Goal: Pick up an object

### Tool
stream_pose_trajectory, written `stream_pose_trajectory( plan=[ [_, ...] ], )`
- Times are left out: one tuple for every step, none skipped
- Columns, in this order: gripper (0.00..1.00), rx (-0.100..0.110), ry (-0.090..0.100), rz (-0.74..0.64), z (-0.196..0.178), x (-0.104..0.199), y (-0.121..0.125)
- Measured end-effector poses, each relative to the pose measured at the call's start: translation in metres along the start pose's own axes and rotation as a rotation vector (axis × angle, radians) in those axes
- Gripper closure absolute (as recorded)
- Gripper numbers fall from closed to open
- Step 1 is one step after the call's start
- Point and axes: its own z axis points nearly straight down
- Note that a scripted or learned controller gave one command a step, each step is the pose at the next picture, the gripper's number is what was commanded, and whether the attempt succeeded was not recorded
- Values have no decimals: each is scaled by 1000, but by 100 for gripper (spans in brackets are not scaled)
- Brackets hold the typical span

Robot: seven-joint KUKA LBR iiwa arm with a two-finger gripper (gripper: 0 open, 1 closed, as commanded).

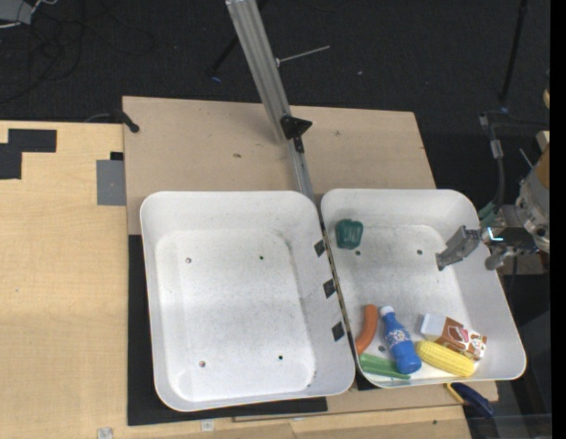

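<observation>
My gripper [475, 251] hangs over the right edge of the right bin [420, 207], open, with nothing between its fingers [453, 248]. Left of it, a green pepper [347, 234] lies alone near the bin's back left corner. Along the front of the bin sit an orange carrot [367, 327], a blue bottle [399, 340], a green pod [383, 368], a yellow corn cob [446, 358], a small white block [432, 324] and a brown-and-red packet [464, 338]. The gripper is apart from all of them, behind the corn and packet.
The left bin [229, 300] lies beside the right one, joined by black clips [326, 286]. A slanted aluminium post [264, 67] rises behind the bins. The wooden bench top [54, 273] extends to the left.
</observation>
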Motion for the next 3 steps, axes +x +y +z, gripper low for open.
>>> stream_pose_trajectory(
  plan=[
    [0, -5, -1, 2, -2, -1, 1],
    [0, 0, 0, 0, 42, 3, 1],
    [0, 2, 0, 1, 98, -5, -5]
  ],
)
